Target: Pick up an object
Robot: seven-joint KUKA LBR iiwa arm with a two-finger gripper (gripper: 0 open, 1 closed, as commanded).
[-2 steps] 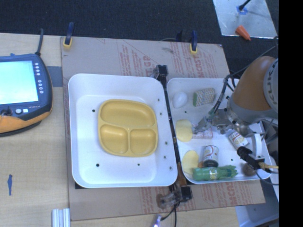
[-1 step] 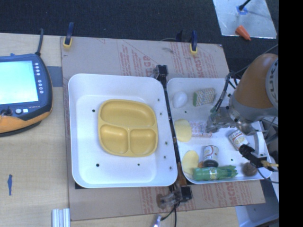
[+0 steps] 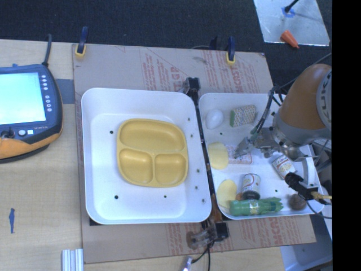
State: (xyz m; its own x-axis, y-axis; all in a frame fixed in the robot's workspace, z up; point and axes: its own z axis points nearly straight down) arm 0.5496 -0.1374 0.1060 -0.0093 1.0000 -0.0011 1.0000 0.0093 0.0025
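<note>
Landmark: right bin.
Green bottle: lying along the bin's near wall.
Small can: just behind the green bottle.
Yellow pieces: by the bin's left wall, near half.
Gripper: low over mid-bin, nothing visibly between fingers; opening not discernible.
White lump: far left corner.
Speckled block: far end, beside white lump.
Yellow divided tray: in left bin.
</note>
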